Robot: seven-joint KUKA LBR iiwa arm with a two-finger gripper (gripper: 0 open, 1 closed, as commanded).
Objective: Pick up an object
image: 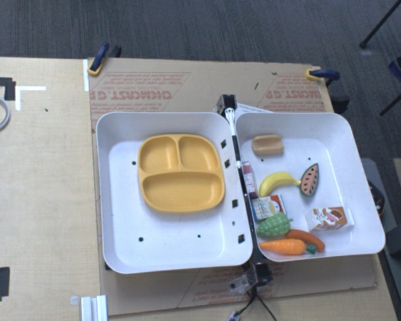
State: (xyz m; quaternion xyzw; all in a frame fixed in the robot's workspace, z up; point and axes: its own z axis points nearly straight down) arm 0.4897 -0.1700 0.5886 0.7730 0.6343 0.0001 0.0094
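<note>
Inside the right bin (344,154), a banana (279,181) is lying beside a watermelon slice (310,179); end effector state: cannot tell.

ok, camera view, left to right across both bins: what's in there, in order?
Yellow divided plate in the left bin → banana → watermelon slice → small carton, all three in the right bin. The bread piece, grapes, carrots and the packets by the divider overlap these in x, so they are left out.

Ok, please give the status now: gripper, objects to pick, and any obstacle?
Right bin holds banana, carrot, watermelon slice. Yellow plate in left bin. Nothing covering them.
</note>
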